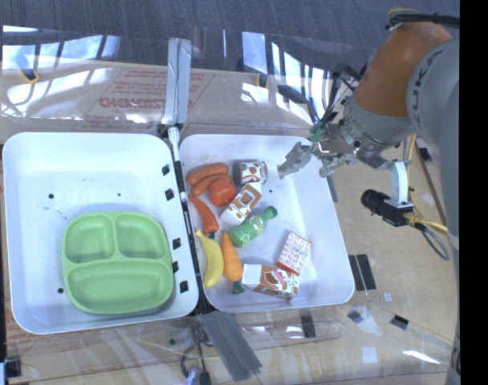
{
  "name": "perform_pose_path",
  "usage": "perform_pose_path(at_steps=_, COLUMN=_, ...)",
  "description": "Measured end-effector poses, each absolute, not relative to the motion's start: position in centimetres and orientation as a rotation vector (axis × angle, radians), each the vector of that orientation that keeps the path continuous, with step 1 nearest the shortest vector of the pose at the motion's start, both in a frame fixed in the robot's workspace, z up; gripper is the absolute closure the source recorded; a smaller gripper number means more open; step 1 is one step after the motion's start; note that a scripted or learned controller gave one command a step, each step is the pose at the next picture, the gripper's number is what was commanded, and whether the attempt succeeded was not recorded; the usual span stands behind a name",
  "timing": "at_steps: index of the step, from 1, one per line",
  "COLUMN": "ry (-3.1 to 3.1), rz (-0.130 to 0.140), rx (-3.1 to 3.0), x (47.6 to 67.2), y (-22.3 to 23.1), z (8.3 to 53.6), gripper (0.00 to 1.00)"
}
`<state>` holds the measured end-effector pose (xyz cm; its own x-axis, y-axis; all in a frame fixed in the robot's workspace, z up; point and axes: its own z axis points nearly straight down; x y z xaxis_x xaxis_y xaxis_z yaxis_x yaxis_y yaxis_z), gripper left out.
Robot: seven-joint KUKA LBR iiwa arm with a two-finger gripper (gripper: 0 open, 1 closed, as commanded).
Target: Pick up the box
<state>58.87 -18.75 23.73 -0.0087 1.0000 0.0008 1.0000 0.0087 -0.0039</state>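
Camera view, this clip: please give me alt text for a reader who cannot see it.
The arm's gripper hovers over the upper right of the right bin, above toy food: small boxes, a green bottle, a banana, carrots and sausages. The left bin holds a green divided plate.

Bright window light is glaring off the clear panel (pixel 140 87) behind the bins, while dark ribbed flooring (pixel 188 2) is stretching beyond the pale wooden tabletop (pixel 404 295).

You look down at a slant from above the bench; both bins sit left of the gripper (pixel 296 160).
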Motion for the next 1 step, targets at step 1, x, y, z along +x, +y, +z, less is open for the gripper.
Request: perform_pose_path(at_steps=1, ry=-2.151, rz=0.001, rx=-2.289, x=60.39, y=-11.82, z=12.0, gripper=0.0)
